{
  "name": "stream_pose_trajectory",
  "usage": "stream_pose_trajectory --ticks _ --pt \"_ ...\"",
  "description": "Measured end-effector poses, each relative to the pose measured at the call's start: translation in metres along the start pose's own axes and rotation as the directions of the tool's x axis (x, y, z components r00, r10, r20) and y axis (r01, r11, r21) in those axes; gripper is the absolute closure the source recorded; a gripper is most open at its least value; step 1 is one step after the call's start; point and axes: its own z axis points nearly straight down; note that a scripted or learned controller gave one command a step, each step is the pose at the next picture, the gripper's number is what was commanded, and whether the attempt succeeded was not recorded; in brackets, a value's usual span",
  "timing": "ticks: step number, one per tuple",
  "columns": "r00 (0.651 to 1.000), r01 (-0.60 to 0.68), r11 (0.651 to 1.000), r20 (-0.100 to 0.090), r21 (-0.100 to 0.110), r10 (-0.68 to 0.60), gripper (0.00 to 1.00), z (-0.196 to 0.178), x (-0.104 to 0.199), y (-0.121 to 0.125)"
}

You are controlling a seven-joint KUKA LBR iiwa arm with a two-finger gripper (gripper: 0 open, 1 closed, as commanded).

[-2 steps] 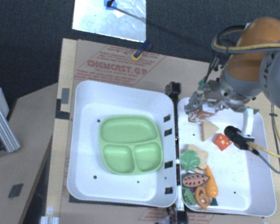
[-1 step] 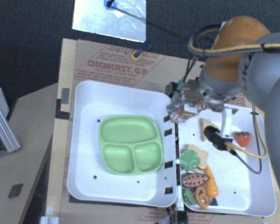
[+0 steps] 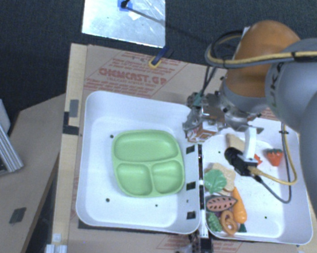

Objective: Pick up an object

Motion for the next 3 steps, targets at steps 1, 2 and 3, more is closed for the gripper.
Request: stream_pose_trajectory --ticks 1,2,3 --pt "1.000 -0.001 1.000 0.000 -0.002 0.001 1.00 -0.0091 0.0154 0.0048" --pt "1.000 -0.005 1.000 0.000 -0.001 0.005 1.00 -0.0102 0.0117 0.0063" --pt "1.000 -0.003 1.000 0.001 -0.001 0.003 1.00 -0.0045 0.0170 0.0029"
